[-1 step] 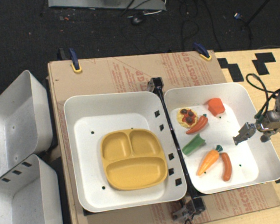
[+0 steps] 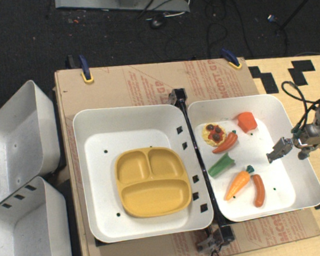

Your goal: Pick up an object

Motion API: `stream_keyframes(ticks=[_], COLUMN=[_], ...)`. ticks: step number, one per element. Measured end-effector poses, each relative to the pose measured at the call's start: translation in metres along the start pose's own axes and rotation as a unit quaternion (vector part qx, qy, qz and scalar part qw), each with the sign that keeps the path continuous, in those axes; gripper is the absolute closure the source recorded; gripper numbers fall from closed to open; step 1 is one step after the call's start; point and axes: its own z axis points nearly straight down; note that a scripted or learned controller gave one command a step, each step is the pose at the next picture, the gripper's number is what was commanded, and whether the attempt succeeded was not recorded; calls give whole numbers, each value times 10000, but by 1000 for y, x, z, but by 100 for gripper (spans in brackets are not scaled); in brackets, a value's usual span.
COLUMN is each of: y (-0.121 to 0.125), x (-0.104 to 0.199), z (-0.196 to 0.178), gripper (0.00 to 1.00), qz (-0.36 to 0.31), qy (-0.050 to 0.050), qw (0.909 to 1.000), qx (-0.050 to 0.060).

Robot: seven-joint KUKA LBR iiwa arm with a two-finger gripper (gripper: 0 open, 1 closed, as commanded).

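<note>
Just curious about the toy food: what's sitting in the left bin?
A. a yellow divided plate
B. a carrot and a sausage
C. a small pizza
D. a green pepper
A: the plate lies alone in the left bin, while the carrot, sausage, green pepper and pizza all lie in the right bin.
</note>
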Motion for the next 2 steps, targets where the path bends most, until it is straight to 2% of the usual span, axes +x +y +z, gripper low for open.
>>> stream_keyframes(ticks=[1,2], y=[7,3], x=[0,-9], z=[61,113], gripper=[0,0], qz=[11,14], qy=[9,7], qw=[10000,10000], qx=[19,10])
